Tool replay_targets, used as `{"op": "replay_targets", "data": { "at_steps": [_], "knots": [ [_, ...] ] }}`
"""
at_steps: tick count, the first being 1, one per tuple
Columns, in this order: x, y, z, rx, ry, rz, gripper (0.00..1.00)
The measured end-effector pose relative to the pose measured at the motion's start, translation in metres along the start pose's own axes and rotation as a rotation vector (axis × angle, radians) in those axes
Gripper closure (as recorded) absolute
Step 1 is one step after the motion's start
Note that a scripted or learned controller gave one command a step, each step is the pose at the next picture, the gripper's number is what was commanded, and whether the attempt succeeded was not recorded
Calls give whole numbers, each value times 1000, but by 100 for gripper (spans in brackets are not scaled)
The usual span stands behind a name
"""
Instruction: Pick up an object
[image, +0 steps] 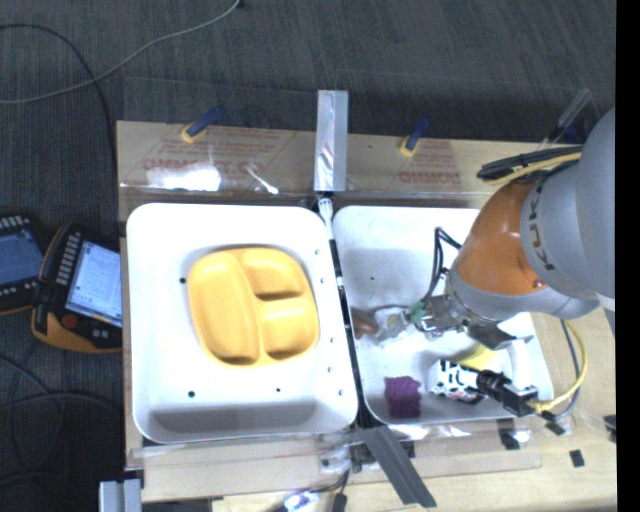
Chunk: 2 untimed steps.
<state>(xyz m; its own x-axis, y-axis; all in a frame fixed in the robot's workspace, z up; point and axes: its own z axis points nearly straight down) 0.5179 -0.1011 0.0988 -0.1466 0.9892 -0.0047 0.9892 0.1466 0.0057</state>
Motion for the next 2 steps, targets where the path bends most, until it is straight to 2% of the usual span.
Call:
{"op": "replay_targets", "data": {
  "at_steps": [1,2],
  "knots": [
    [45,75,-83,12,2,29,100],
    [101,114,-89,12,2,3,100]
  ]
}}
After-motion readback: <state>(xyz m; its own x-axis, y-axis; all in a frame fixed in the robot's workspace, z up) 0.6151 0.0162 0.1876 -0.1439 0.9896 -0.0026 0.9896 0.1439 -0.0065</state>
